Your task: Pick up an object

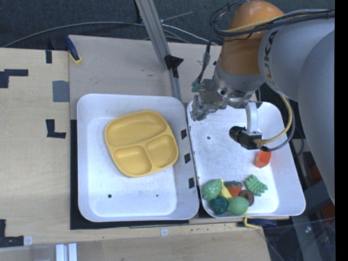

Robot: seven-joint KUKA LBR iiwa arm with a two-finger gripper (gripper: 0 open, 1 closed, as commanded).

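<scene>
Several small toy foods lie in a cluster at the near edge of the right bin: a light green piece, a red strawberry-like piece, a leafy green piece, a dark green piece and a round green one. An orange-red block lies apart, near the bin's right side. My gripper hangs over the far left corner of the right bin, well away from the toys. Nothing shows in its grasp.
The left bin holds a yellow divided plate. A slanted metal post rises behind the bins. A black fitting with yellow cable hangs from the arm over the right bin's middle. The grey arm covers the upper right.
</scene>
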